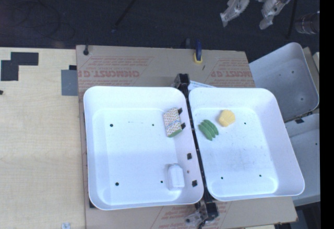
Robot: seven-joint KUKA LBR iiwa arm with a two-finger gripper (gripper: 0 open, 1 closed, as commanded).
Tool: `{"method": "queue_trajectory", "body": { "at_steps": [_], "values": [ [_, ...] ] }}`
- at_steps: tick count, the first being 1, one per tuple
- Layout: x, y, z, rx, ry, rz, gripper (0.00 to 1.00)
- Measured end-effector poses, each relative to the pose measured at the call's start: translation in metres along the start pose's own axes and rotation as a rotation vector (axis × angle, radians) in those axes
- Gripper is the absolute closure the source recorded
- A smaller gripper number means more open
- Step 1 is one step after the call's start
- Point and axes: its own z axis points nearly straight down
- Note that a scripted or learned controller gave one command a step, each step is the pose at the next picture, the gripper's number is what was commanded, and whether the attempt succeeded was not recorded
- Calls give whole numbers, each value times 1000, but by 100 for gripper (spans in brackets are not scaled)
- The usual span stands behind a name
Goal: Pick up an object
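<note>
Nearest edge: brown cardboard sheet [130,69] with red print, laid flat under both bins, its front margin showing beneath the bin rims. Small metal clip [201,216] at the front of the seam between bins.

To the left: pale wood bench top [36,144], bare, with dark grey squares [68,82] and black shapes [18,63] marked near its far side.

Left bin [96,118]: shallow, white, rounded corners. Contents, front to back:
- white block [175,176], rounded, low contrast against the floor, near the front right corner;
- patterned sponge-like pad [171,121], speckled beige, tilted, leaning at the right wall near the seam.

Right bin [282,139]: same make, touching the left bin along a black divider strip [189,139]. Contents, both in the far left part:
- green pod-shaped toy [208,129], elongated, lying at a slant, near the seam;
- yellow lump [226,118], rounded, just beside the green one and slightly farther back, not touching it.

Right of the bins: grey metal plate [292,76] with rounded corner.

Far side of cardboard: blue-and-yellow clamp [198,53] at the back edge.

Background: dark floor, cables [130,3] trailing across.

Farthest, top right: gripper [248,14], two pale fingers [232,8] spread well apart, nothing between them, raised high, well apart from both bins and every object.
</note>
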Motion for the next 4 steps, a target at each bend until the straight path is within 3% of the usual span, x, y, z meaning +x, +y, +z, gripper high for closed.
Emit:
{"method": "queue_trajectory", "body": {
  "at_steps": [1, 2, 3, 4],
  "values": [
    [46, -36, 1, 4, 0, 1, 0],
    [45, -35, -8, 6, -2, -1, 100],
    [107, -26, 86, 13, -2, 1, 100],
    [174, -61, 112, 7, -2, -1, 100]
  ]
}}
